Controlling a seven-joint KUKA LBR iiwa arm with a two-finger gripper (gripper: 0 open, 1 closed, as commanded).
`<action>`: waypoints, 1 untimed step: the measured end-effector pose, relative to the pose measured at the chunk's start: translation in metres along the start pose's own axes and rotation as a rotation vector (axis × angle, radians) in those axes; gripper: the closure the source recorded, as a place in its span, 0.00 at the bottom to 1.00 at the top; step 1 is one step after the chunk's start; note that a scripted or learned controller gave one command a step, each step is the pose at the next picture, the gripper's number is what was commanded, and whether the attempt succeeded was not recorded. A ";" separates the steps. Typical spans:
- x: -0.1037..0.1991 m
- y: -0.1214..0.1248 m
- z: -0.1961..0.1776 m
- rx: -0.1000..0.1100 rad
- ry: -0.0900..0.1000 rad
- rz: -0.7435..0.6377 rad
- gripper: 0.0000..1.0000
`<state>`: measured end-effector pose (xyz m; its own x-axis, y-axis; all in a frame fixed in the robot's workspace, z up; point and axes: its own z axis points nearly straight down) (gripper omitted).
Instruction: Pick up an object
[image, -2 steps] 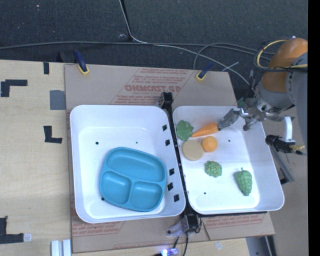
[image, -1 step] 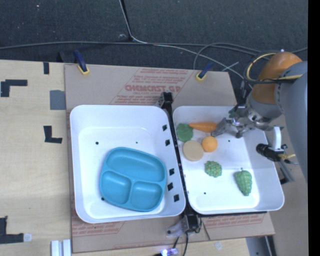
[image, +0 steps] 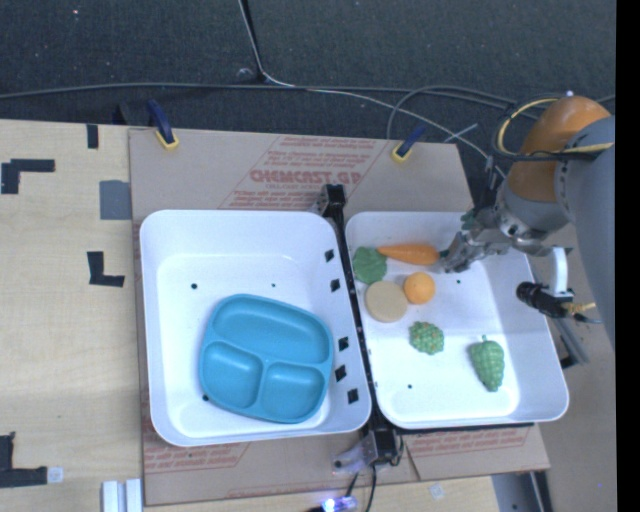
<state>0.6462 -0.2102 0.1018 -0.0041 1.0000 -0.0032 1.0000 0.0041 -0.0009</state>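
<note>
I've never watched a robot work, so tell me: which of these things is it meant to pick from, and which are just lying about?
Part of the job:
gripper, over the right bin
carrot
orange ball
beige disc
three green vegetable toys

Just lying about:
blue tray in the left bin
clamps holding the cardboard
cables

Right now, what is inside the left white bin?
The left bin holds a blue divided tray with three compartments, nothing in them. What lies under the tray is covered and cannot be seen.
</note>
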 end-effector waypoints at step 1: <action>0.004 -0.008 -0.055 -0.003 0.003 0.004 1.00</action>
<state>0.6378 -0.2058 0.1573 -0.0005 1.0000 -0.0005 1.0000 0.0005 0.0018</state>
